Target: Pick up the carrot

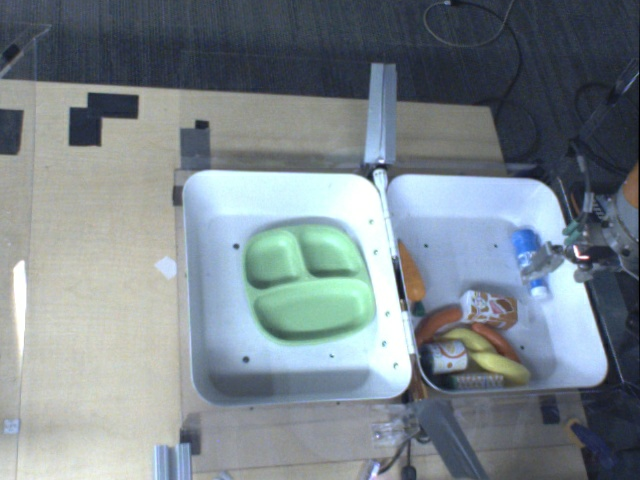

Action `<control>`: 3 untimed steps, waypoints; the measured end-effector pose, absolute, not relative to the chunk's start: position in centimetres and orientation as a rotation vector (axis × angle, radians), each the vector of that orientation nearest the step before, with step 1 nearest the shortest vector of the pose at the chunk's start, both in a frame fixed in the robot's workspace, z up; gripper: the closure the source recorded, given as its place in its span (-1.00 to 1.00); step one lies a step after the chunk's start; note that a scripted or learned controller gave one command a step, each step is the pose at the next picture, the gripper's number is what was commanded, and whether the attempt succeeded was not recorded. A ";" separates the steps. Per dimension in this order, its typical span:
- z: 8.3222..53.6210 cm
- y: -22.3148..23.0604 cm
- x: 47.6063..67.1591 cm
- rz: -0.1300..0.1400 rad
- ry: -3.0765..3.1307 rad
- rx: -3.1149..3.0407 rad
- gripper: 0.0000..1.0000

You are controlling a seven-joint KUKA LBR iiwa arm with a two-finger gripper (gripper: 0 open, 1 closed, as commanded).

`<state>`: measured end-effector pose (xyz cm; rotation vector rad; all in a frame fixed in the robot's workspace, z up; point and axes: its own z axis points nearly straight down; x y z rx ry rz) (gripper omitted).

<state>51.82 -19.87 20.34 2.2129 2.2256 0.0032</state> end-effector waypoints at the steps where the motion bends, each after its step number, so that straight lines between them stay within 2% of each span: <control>1: 19.6 -11.2 58.6 0.004 2.397 2.025 -1.00; 2: 20.3 -14.7 67.0 0.004 2.426 1.986 -1.00; 3: 23.8 -14.1 67.0 0.005 2.484 1.911 -1.00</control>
